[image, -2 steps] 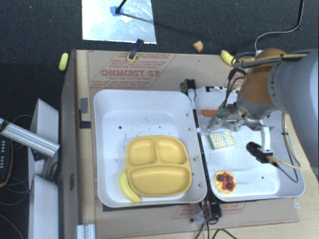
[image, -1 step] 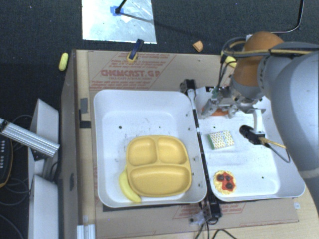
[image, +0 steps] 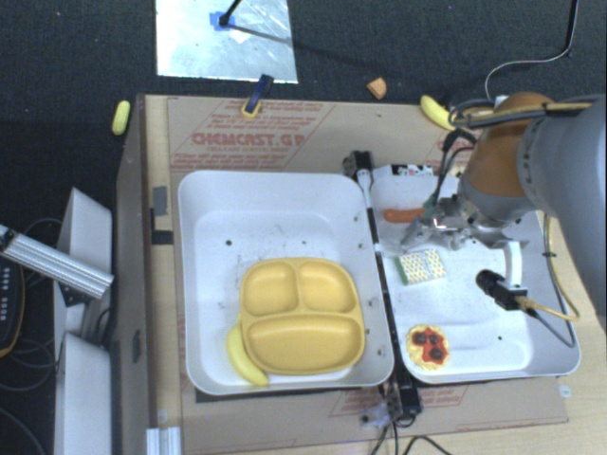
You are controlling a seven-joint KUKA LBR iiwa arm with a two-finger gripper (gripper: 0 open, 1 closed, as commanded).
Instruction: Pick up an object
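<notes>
A shiny silver sheet point(image: 226, 25) lies on the dark carpet point(image: 57, 55). A small yellow thing point(image: 120, 117) sits beside the brown board point(image: 248, 129).

- In the right bin point(image: 541, 354) you have a small pale waffle-like square point(image: 421, 266) with a green-dotted grid, lying flat, just below the end effector point(image: 424, 227).
- An orange-red hot dog point(image: 401, 215) lies flat near that bin's far wall, partly hidden by the arm.
- A round mini pizza point(image: 429, 345) with red topping lies flat near the near-left corner.
- In the left bin point(image: 204, 254), you see a yellow divided plate point(image: 302, 314), upright, with a yellow banana point(image: 243, 356) touching its near-left edge.
</notes>
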